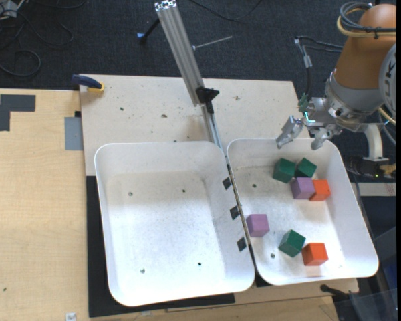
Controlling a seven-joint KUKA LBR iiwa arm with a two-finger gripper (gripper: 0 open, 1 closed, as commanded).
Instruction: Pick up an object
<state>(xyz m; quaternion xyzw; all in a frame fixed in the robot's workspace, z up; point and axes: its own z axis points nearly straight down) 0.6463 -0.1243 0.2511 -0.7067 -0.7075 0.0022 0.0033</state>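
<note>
Light fell evenly from above, and the two shallow white plastic bins [167,286] looked bright, nearly washed out. The small coloured cubes [302,187] cast only faint shadows. Focus was slightly soft throughout, and the dark carpeted floor [67,25] stayed dim.

The two bins [164,273] look like smooth white plastic with a matt, speckled surface. The blocks [302,188] in the right bin seem matt. Behind the bins, the desk [147,112] is pale wood, and the slanted rail [180,45] is shiny metal.
</note>
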